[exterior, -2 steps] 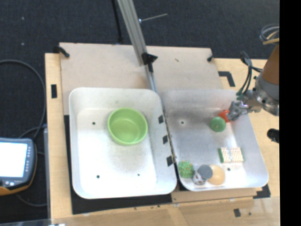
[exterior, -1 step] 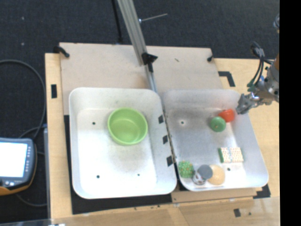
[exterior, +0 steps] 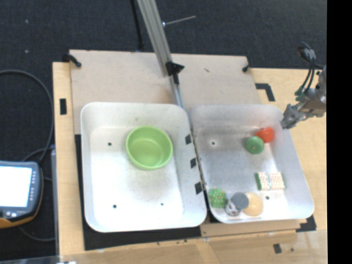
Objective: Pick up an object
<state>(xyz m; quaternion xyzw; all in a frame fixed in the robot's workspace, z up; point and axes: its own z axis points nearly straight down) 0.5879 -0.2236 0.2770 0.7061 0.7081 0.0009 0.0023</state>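
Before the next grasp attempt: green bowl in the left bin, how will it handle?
The green bowl looks like thin plastic, so probably light and rigid. It sits upright on the left bin, so a push likely slides it. Its smooth rim may slip in a pinch.

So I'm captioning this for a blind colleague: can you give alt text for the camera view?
The arm's claw hangs at the far right edge of the right bin, which holds a green ball, a red object and some small items along its near edge. The left bin holds a green bowl.
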